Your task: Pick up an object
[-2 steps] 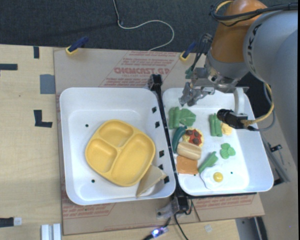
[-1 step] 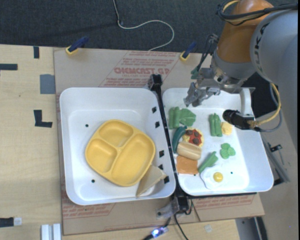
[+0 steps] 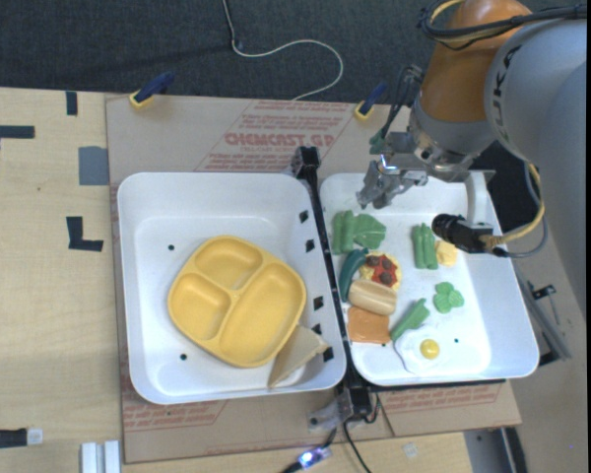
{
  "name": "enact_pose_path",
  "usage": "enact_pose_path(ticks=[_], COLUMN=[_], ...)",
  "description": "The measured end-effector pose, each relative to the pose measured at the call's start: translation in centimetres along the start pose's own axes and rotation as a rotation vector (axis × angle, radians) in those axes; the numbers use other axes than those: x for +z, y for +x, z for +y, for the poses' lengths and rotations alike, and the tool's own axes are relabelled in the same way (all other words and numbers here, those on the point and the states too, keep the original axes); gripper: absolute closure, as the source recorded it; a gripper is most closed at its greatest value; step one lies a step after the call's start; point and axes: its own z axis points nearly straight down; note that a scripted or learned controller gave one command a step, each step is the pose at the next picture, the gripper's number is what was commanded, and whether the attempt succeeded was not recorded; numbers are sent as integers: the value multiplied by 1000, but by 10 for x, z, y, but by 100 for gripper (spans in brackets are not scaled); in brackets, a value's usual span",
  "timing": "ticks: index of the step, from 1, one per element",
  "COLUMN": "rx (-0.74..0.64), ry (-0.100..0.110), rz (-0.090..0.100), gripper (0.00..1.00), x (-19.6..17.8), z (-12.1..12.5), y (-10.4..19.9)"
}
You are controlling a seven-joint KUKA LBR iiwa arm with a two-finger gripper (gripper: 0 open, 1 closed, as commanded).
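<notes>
My pincer [image 3: 374,193] hovered above right bin [image 3: 492,338], just behind green toy leaf [image 3: 359,230] | grip state: cannot tell | nothing visibly held

The light is bright and even, with no dark corners. The two white bins [image 3: 138,294] shine so much that their edges nearly wash out. Shadows are soft and small. The little toy foods [image 3: 384,274] look a bit fuzzy, maybe from low sharpness.
</notes>
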Motion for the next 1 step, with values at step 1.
enact_pose_path(ticks=[1], rx=[3], ry=[2], rz=[-1], gripper=[100], x=[7], z=[-12], y=[-14])
